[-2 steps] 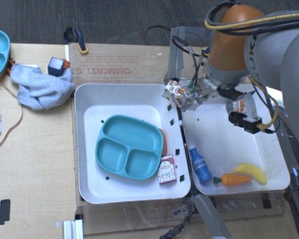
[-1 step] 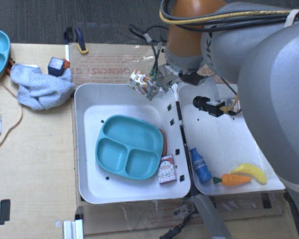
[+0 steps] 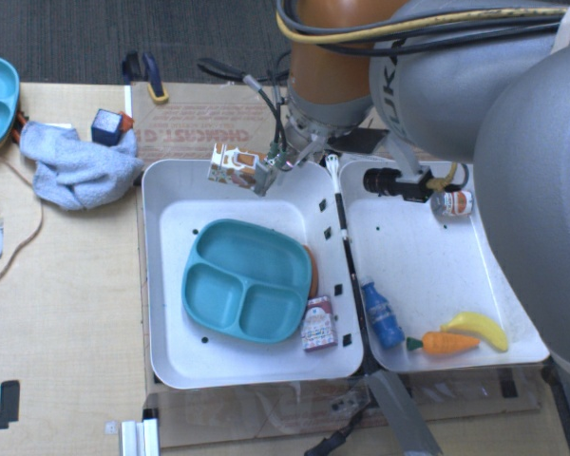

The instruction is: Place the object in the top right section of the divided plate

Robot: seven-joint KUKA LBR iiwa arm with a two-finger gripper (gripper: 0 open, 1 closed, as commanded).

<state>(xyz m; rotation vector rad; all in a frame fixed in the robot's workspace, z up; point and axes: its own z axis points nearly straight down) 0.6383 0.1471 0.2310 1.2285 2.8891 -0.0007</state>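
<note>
The teal divided plate [image 3: 247, 278] lies in the left bin, one large section at its far side and two smaller ones at its near side. Above the far rim of that bin my gripper [image 3: 263, 169] is shut on a small white and orange package [image 3: 230, 164], which sticks out to the left of the fingers. The package hangs beyond the plate's far edge, not over any of its sections. The plate's sections hold nothing.
A small pink carton [image 3: 318, 326] rests against the plate's near right edge. The right bin [image 3: 427, 255] holds a blue bottle [image 3: 382, 316], a carrot [image 3: 446, 343], a banana [image 3: 480, 329] and a small jar [image 3: 453, 202]. A grey cloth [image 3: 81, 164] lies on the bench at left.
</note>
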